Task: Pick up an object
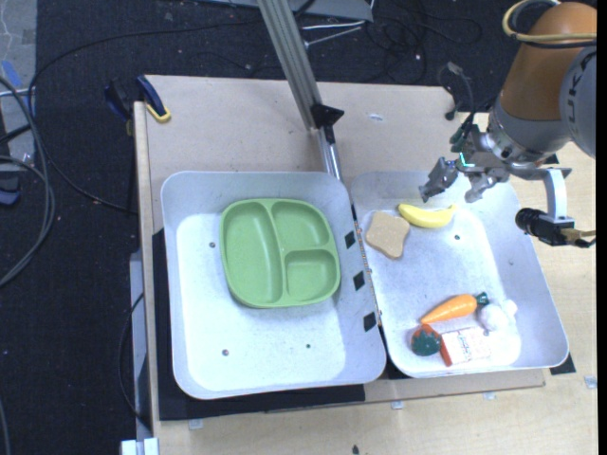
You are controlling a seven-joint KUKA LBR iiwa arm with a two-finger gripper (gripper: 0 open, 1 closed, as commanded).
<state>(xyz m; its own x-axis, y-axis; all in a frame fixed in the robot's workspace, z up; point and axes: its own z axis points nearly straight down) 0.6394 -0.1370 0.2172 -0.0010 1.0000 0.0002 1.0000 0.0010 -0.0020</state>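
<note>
Nearest the camera, at the front edge of the right bin (531, 282), lies a small red-and-white carton (467, 347); its printing is too small to read. No other legible writing or brand marking is found on any item.

Bench (237, 112): tan top, bearing both white bins side by side.

Left bin (190, 349): holds a green divided plate (281, 252) with three compartments, lying flat, well to the left of the fingers.

Arm (545, 74): grey with an orange band, entering from the right and bent downward over the far end of the right bin. The wrist points down and slightly leftward.

Gripper (457, 184): hovers over the far rim of the right bin. The two fingers (438, 180) are spread apart, with nothing between them.

Right bin contents, in descending size:
- Banana (426, 216), yellow, lying just below the fingers and apart from them.
- Tan bread slice (387, 235), just left of the banana and touching or nearly touching it, below-left of the fingers.
- Orange carrot (451, 307) with green top, tilted, well below the fingers near the front of the bin.
- Carton, as noted, just in front of the carrot.
- Small green-and-red item (426, 341), touching the carton's left side; its kind cannot be determined.
- Small white object (493, 318) just right of the carrot; its kind cannot be determined.
</note>
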